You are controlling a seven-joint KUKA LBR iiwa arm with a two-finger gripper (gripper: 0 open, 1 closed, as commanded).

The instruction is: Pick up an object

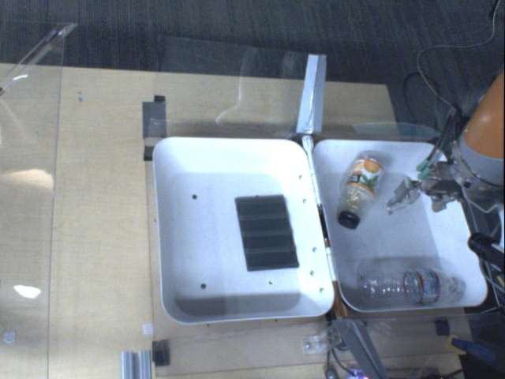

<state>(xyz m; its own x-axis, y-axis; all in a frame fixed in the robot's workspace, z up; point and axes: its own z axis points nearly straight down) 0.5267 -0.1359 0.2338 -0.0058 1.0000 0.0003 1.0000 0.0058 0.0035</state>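
No lettering is showing clearly enough to read. The small bottle [360, 189] in the right bin [465, 235] is carrying an orange, green and white label, its print blurring beyond reading; the clear plastic bottle [406, 283] is wearing an equally illegible band.

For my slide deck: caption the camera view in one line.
The arm's tool hovers over the right bin, beside a small black-capped bottle and a clear plastic bottle; the left bin holds a dark ridged block.

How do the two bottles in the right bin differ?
The labelled bottle has an orange-and-green label and a dark cap; the clear bottle is see-through and colourless. The labelled bottle lies near the bin's far left, pointing at a slant; the clear bottle lies lengthwise along the near wall. Both lie on their sides, untouched.
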